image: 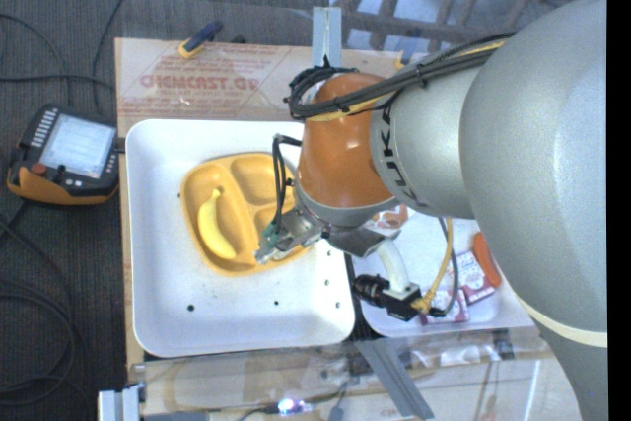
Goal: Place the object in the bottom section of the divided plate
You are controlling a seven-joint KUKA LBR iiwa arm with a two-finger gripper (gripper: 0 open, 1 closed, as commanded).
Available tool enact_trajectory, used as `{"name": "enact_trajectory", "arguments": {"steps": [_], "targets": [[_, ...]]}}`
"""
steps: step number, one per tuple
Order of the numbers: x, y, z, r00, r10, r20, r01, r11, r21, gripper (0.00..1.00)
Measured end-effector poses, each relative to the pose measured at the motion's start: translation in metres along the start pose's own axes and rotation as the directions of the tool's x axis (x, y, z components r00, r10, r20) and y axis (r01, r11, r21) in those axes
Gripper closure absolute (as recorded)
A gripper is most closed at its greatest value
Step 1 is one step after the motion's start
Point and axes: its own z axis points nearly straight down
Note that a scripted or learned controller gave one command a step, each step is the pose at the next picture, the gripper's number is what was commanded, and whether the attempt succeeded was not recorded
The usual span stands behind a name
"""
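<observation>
A yellow divided plate (237, 256) lies in the left white bin (158, 311), towards its middle. A yellow banana (209, 218) rests in the plate's large left section. My gripper (273, 242) hangs over the plate's lower right edge, under the orange wrist band (340, 153). A small greenish bit shows at its tip, and I cannot make out what that bit is. The arm hides the plate's right section.
The grey arm covers most of the right bin (493, 315), where red and white packets (478, 273) show at the edge. A teach pendant (64, 155) lies on the floor at the left. A blue and yellow clamp (200, 36) sits on the board behind the bins.
</observation>
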Motion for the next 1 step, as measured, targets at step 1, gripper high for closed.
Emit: {"name": "enact_trajectory", "arguments": {"steps": [1], "targets": [[-0.0037,0.0668,-0.1435,1.000,0.005,0.007,-0.005,1.000,-0.005,1.00]]}}
